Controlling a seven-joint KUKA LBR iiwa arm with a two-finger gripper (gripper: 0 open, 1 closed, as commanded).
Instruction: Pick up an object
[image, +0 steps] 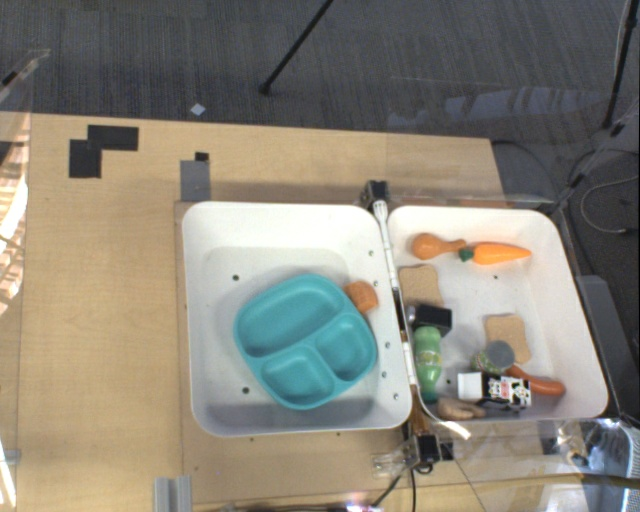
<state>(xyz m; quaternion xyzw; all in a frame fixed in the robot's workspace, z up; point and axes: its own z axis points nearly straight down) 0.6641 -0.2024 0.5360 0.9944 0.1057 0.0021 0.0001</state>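
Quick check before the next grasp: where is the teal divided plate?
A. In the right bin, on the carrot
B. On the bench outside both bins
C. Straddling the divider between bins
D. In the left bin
D: the teal divided plate lies flat inside the left bin, with a small orange piece by its upper right edge.

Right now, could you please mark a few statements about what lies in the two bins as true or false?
1. The teal divided plate lies in the left bin. True.
2. The carrot lies in the left bin. False: it lies near the far wall of the right bin.
3. A small orange piece sits at the plate's rim, on the side nearer the divider. True.
4. The green bottle lies inside the plate. False: it lies in the right bin, close to the divider.
5. Two tan square pieces, one near the divider and one further right, lie in the right bin. True.
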